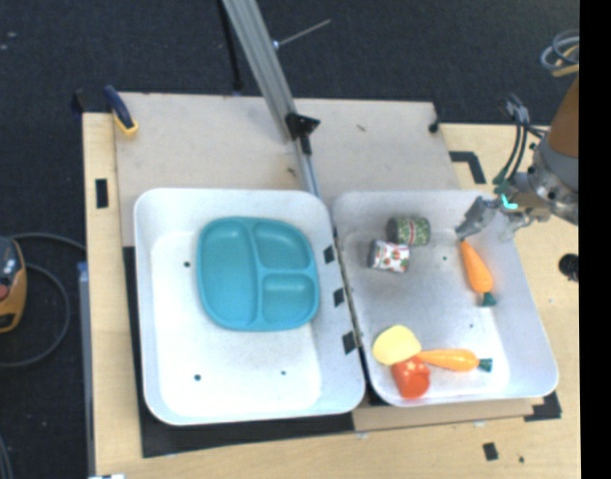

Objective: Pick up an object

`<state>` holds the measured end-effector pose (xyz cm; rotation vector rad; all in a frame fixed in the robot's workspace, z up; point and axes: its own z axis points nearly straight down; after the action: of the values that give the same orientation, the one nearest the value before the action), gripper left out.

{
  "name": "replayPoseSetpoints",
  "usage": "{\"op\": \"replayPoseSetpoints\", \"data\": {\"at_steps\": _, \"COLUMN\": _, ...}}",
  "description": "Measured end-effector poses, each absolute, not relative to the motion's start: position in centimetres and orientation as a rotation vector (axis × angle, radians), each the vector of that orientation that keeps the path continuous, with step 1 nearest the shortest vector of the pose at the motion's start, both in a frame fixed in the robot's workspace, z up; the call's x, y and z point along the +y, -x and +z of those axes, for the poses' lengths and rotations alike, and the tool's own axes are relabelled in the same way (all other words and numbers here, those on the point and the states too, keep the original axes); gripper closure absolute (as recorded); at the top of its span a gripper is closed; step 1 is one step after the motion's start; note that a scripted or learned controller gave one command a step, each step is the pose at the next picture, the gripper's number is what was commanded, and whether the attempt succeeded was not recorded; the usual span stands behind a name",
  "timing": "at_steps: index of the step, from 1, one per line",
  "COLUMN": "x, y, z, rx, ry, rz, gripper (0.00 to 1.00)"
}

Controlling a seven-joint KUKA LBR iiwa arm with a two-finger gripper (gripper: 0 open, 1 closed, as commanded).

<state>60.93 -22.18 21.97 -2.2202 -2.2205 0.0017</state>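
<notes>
Pincer [482,218] poised above carrot [475,267]

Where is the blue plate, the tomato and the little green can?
blue plate [258,272]: camera view, on its big compartment.
tomato [411,378]: camera view, on its red middle.
little green can [409,231]: camera view, on its side label.

The arm [560,138] is cut off at the right edge, leaving its wrist in view. The gripper [482,218] is small and blurred; its finger spacing cannot be read. The two cans [400,243] bear labels too small to read, possibly food tins.
</notes>
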Motion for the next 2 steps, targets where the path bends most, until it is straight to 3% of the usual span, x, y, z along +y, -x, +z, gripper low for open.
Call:
{"op": "replayPoseSetpoints", "data": {"at_steps": 1, "x": -22.2, "y": -61.0, "z": 22.2, "rx": -2.224, "ry": 2.222, "rz": -0.002, "gripper": 0.00}}
{"op": "replayPoseSetpoints", "data": {"at_steps": 2, "x": -22.4, "y": -60.5, "z": 16.0, "rx": -2.221, "ry": 2.221, "rz": 0.005, "gripper": 0.00}}
